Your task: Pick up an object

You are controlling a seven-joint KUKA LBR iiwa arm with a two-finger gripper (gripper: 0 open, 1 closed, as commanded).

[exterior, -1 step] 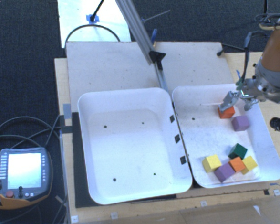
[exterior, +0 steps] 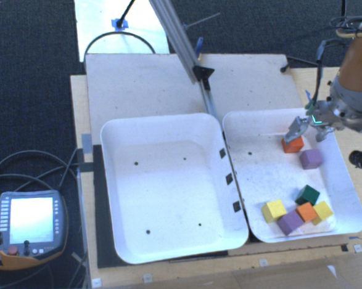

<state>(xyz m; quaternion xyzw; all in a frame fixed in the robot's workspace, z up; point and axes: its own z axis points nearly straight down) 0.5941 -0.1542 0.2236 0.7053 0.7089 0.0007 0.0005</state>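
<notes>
Risk of a missed grasp at the bin wall

Gripper (exterior: 304,128) hovers in the right bin (exterior: 257,166), over the orange block (exterior: 293,144); whether it is clenched or released, I cannot tell. A slightly off-centre descent could nudge the block toward the purple block (exterior: 311,158) just beside it.

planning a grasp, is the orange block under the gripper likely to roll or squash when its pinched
The orange block looks like a flat-faced cube, so it should probably slide rather than roll. It appears rigid, likely wood or plastic, so squashing seems unlikely. It sits apart from the purple block, so a nudge from the gripper would probably shift it alone across the right bin.
</notes>
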